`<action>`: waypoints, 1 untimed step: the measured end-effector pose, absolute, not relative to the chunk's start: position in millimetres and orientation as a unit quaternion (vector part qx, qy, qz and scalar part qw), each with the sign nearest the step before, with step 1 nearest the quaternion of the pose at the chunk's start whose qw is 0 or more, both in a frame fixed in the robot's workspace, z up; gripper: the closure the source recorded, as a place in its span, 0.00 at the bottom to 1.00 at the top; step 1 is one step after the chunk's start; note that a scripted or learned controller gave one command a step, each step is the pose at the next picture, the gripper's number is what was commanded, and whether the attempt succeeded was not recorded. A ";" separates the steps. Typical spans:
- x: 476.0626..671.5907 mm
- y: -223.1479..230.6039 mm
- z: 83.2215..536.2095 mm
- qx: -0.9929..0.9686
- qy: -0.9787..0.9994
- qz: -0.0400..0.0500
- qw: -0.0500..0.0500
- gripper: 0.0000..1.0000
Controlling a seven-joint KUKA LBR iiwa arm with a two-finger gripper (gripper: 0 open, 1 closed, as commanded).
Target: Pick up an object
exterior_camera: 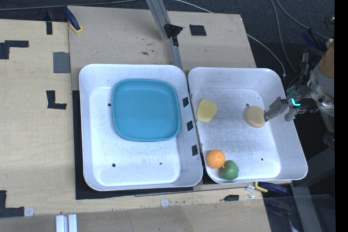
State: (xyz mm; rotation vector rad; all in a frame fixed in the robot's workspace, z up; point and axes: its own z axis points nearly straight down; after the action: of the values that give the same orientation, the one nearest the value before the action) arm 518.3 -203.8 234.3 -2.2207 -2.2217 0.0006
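Left bin (92,133) on bench (32,133): blue square plate (145,109), lying flat. Right bin (272,81): pale yellow object (206,110) near left wall; orange ball (216,158) touching green object (229,170) at near left corner; round tan object (254,116) toward right side. Gripper (273,110) at right bin's right edge, reaching in from right, dark tip just beside tan object, contact unclear. Fingers: opening not resolvable, cannot tell; nothing seen gripped. Teal light on wrist.
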 end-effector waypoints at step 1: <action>518.2 -203.8 234.2 -0.707 -0.707 0.000 0.000 0.00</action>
State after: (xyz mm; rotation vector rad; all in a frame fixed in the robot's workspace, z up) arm 518.2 -203.8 234.2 -2.2207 -2.2216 0.0007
